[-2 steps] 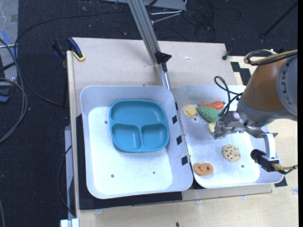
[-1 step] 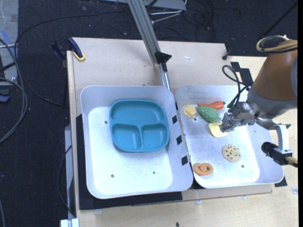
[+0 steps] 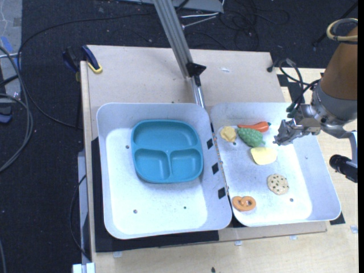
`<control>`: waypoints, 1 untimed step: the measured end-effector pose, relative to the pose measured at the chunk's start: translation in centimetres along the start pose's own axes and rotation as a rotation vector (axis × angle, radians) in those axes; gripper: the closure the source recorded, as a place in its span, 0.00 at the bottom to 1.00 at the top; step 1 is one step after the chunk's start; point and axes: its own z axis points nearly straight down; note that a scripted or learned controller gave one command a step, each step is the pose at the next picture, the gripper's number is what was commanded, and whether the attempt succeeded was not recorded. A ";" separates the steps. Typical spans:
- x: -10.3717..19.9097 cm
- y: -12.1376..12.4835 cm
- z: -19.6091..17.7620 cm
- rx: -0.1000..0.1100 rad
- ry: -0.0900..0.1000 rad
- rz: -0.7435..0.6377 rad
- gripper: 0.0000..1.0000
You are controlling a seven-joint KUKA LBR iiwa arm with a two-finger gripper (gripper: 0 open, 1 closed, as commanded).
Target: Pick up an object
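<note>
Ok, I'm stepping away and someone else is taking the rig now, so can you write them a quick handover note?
Gripper: low over the right bin, near its upper edge; nothing visibly held.
Right bin holds the toy foods: orange carrot, green vegetable, small yellow piece, pale yellow slice, cookie, pretzel.
Left bin holds the blue divided plate.
Done: arm is positioned above the foods.
Left: grasp one object and lift it.

No legible text, label, brand, number or sign anywhere on bench, bins or objects.
</note>
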 end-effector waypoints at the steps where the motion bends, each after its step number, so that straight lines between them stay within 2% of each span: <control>1: 0.0 0.1 -3.5 0.000 0.000 0.000 1.00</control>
